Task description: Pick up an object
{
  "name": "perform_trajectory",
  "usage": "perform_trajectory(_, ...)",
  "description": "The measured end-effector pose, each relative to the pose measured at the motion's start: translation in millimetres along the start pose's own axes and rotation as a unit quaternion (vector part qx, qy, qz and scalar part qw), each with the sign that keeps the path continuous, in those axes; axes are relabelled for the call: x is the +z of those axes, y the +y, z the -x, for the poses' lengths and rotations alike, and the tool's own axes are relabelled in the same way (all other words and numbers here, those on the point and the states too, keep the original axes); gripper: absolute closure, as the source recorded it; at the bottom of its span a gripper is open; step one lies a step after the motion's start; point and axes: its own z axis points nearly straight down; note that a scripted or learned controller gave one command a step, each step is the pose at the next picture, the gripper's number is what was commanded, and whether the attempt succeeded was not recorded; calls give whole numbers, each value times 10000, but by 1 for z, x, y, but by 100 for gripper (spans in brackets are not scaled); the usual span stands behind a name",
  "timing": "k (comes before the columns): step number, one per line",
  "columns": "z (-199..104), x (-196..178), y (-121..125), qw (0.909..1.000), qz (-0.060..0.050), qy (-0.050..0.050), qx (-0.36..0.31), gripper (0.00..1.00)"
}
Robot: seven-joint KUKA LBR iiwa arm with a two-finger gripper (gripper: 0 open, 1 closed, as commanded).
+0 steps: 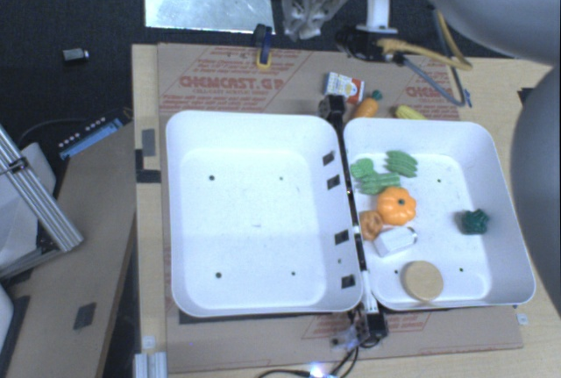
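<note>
Nothing picked yet: the hand (302,12) hangs high behind the bins, fingers seemingly apart and holding nothing; next it must descend over the right bin (491,192), perhaps onto the pumpkin (396,206)

The right bin (500,183) contains a cluster near its left wall: green leafy pieces (383,172), an orange pumpkin (397,206) just below them, and a white block (395,240) touching the pumpkin's lower side. A round tan disc (423,280) lies flat near the front wall. A dark green piece (474,222) lies apart toward the right wall.
</note>
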Motion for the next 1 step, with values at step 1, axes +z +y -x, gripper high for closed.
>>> perform_trajectory(1,-62,-40,-34,10000,23,22,-60,100)
